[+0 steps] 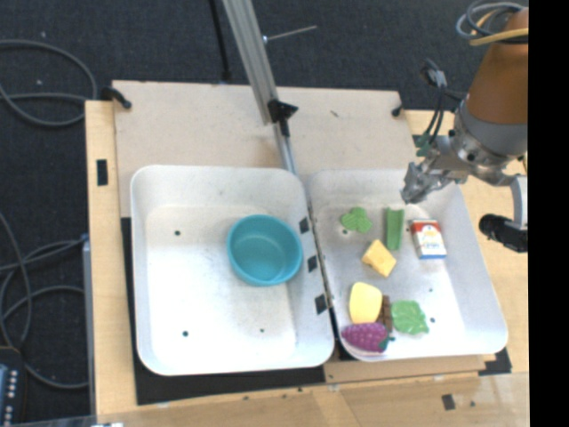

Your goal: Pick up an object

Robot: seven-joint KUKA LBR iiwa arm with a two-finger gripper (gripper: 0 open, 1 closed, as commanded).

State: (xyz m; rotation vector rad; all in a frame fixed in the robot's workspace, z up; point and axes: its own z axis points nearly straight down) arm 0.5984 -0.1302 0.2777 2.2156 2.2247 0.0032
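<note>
Now I hold the claw (pixel 416 191), its state unclear to me, above the slim upright green block (pixel 393 228) right of frame centre; it looks light and stiff, best pinched across its narrow sides.

Grey arm (pixel 484 136), orange band (pixel 498 74), looped cables (pixel 487 20)
</note>
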